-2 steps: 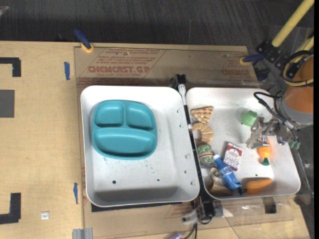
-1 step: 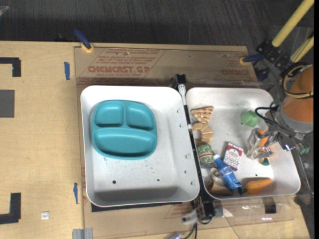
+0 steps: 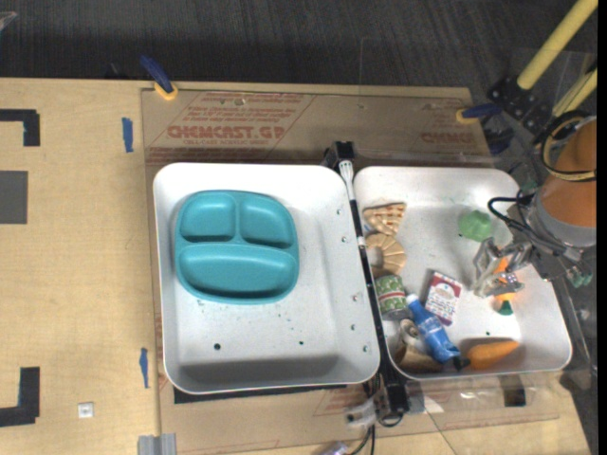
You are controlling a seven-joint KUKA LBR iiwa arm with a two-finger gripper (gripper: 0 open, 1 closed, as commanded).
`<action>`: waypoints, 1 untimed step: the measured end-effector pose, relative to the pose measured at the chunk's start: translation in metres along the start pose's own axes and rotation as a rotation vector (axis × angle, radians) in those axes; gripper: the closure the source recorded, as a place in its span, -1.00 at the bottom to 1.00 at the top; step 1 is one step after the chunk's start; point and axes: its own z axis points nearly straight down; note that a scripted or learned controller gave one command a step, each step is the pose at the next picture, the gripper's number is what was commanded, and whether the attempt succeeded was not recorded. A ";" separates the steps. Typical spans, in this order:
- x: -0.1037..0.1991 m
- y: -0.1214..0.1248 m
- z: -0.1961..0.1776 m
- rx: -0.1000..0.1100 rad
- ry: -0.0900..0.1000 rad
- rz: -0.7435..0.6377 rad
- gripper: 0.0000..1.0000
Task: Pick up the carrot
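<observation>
Arm (image 3: 569, 183) comes in from the right, grey wrist with the orange band over the right bin's (image 3: 531, 183) right side. Gripper (image 3: 495, 275) hangs low inside that bin, near its right wall, about mid-depth. Can't tell whether the jaws are apart or together: too much clutter and cable around them. Nothing visibly between them.

Carrot (image 3: 492, 353) lies flat on the bin floor at the front right corner, long axis roughly along the front wall. It sits in front of the gripper, apart from it, not touching. A small orange-and-green piece (image 3: 505, 301) sits between gripper and carrot, just under the jaws; can't tell what it is.

Other stuff in the right bin:
- green lump (image 3: 476, 225) toward the back, just left of the gripper
- red-and-white packet (image 3: 442, 298) mid-bin, tilted
- blue bottle (image 3: 434, 332) lying diagonally, its lower end just beside the carrot's left tip
- green can (image 3: 390, 293) against the left wall
- tan waffle-like pieces (image 3: 385, 230) stacked at the back left

Left bin (image 3: 322, 349) holds a teal divided plate (image 3: 236, 245), three compartments, sitting toward the back left. Both bins sit side by side, touching, on a cardboard sheet (image 3: 228, 126) on the counter (image 3: 66, 282).
</observation>
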 end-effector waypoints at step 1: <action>-0.080 0.023 -0.078 -0.003 0.005 0.005 1.00</action>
